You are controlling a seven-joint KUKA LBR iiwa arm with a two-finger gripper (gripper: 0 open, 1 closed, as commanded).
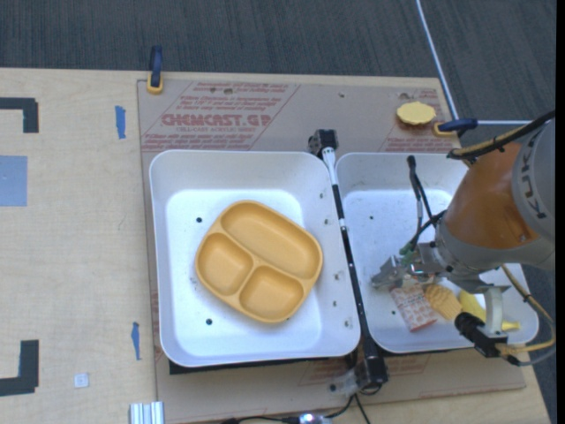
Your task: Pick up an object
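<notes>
Camera view: two white bins lie side by side; the left bin point(168, 237) holds a yellow three-compartment plate point(258, 261) near its centre, and the right bin point(371, 184) holds, toward its 6 o'clock edge, a reddish patterned packet point(413, 308), with a yellow object point(444, 302) just beside it at 3 o'clock. The arm point(494, 206) enters from 3 o'clock, and its gripper point(408, 268) sits low over the right bin, at 12 o'clock from the packet; how far it is open, and whether it has hold of anything, cannot be told.
</notes>
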